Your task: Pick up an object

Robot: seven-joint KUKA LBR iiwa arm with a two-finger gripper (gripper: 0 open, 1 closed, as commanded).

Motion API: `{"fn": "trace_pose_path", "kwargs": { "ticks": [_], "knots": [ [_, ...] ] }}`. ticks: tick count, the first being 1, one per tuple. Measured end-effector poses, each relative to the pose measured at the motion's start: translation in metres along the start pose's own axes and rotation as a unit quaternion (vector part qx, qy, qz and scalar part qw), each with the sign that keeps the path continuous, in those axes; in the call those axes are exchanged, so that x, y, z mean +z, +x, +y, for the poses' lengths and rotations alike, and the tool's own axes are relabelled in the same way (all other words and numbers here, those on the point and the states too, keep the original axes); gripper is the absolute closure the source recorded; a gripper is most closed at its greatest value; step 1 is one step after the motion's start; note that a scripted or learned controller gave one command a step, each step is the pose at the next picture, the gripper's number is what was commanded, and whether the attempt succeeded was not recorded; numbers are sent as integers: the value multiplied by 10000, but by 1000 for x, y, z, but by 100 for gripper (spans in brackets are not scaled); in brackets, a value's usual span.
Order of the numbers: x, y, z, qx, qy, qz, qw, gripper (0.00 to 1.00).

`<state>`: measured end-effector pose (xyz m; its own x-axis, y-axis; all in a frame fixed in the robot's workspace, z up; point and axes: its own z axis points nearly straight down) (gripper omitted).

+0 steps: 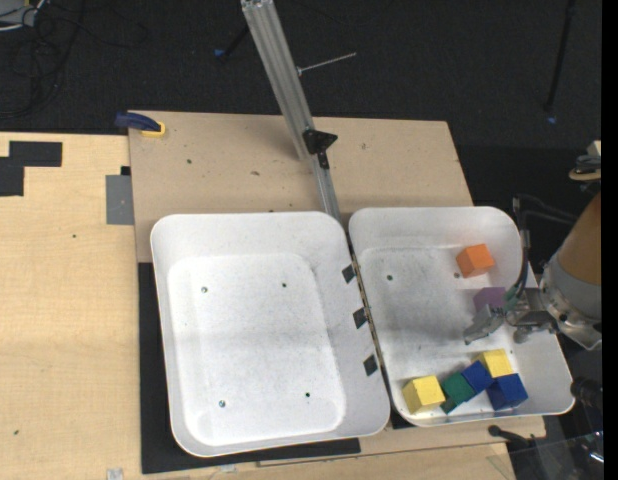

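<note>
Small blocks are seen scattered in the right-hand bin (444, 218). An orange block (476, 260) lies alone toward the far side. A purple block (489, 297) sits just nearer, beside the gripper (486, 325); whether it is touched cannot be told. Near the front rim, a yellow block (423, 393), a green block (456, 390), two blue blocks (478, 375) (507, 392) and a second yellow block (497, 361) are clustered close together.

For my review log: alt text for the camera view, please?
The gripper sits low in the right bin beside a purple block, above a cluster of yellow, green and blue blocks; an orange block lies apart, nearer the bin's far rim.
</note>
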<state>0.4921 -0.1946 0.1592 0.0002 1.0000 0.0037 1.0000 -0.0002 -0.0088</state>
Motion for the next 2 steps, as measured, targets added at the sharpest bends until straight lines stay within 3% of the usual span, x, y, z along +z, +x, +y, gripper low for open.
{"fn": "trace_pose_path", "kwargs": {
  "ticks": [1, 2],
  "knots": [
    [54, -9, 3, 5, -3, -2, 10000, 0],
    [68, -8, 3, 11, -29, -7, 10000, 0]
  ]
}}
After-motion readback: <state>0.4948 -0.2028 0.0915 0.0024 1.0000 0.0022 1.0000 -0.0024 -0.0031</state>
